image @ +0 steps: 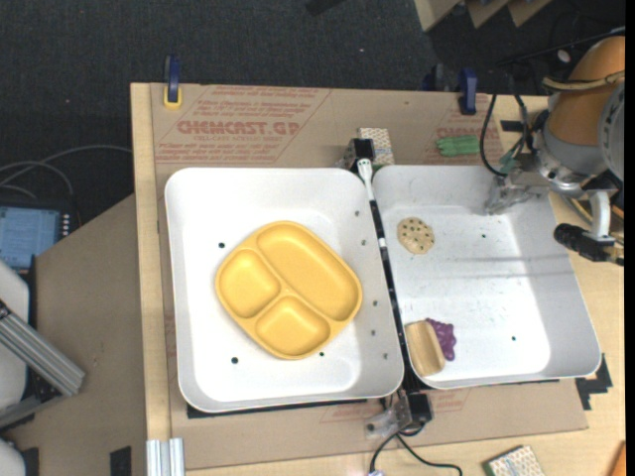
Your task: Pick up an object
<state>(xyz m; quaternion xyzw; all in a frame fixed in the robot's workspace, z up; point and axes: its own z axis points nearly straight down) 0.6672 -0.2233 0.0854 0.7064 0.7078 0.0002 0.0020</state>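
Left white bin [189,266] holds a yellow three-compartment plastic plate [288,288], lying flat near the bin's centre. Right white bin [516,305] holds a round tan speckled cookie [416,234] near its upper left, and a beige bread-like slab [424,348] touching a small purple bunch, possibly toy grapes [443,338], against the lower left wall.

Pincer [503,198] hangs over the right bin's upper right edge; cannot tell whether it is open or closed, and nothing is visibly held.

Risks: cookie lies flat, so fingers may slide over it. Slab and bunch touch each other and the wall, so the grasp could be blocked or catch both.

Arm largely cut off at right.
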